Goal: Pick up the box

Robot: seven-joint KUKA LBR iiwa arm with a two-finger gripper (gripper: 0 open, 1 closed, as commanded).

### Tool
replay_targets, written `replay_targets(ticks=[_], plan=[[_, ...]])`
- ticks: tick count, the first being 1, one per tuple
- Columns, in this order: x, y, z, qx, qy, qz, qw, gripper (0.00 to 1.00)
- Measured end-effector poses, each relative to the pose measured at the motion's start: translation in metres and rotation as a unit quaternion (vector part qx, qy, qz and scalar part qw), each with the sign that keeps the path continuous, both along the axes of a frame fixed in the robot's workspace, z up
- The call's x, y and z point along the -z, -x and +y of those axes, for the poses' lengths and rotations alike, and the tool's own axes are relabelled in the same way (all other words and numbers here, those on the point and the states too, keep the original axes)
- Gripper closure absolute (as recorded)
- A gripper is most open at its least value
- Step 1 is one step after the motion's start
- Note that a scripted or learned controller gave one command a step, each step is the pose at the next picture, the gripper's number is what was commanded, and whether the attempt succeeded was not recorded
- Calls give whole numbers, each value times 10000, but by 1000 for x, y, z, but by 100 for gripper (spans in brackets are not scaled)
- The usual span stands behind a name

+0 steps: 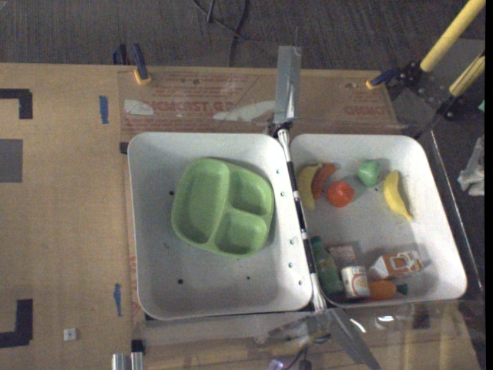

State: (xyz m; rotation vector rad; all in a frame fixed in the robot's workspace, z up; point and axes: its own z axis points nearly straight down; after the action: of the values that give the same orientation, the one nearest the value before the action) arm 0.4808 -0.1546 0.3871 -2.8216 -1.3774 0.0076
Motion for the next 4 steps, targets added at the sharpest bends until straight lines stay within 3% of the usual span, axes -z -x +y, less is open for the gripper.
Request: replay_targets(ticks=[1,2,3,4], plan=[[0,0,0,-2,-1,2,10000,0],[-10,-1,1,-16,8,0,10000,100],[-10,-1,1,-17,8,3,10000,0],[67,-42,20,-1731,-12,-16,9849,0]])
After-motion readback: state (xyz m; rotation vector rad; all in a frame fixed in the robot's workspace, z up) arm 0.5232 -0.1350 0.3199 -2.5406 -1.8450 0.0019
